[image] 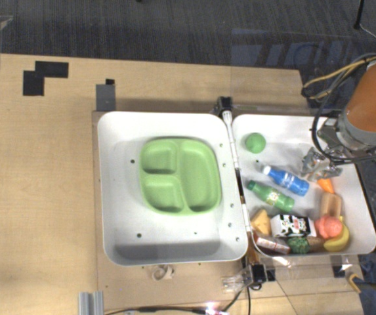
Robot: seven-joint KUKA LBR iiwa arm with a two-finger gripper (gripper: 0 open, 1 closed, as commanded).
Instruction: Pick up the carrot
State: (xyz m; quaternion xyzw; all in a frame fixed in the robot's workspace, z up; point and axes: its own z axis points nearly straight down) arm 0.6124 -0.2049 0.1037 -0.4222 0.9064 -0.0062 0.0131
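My claw (320, 165) hovered in the right bin (361, 205); the carrot (326, 185) lay just near of it, ungrasped. Finger opening: couldn't tell.

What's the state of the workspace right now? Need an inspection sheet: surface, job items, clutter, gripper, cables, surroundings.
Surface: wooden bench bearing two white bins, left bin and right bin.
Job's things: carrot, a small orange piece in the right bin, just below the gripper.
Clutter: green divided tray in the left bin; in the right bin a green ball, blue bottle, green bottle, black-and-white carton and mixed toy food along the lower edge.
Grippers: gripper low over the right bin, beside the blue bottle's end; finger state unclear.
Cables: yellow and black cables looping by the arm; wires at the bench's front edge.
Surroundings: dark carpet beyond the bench.
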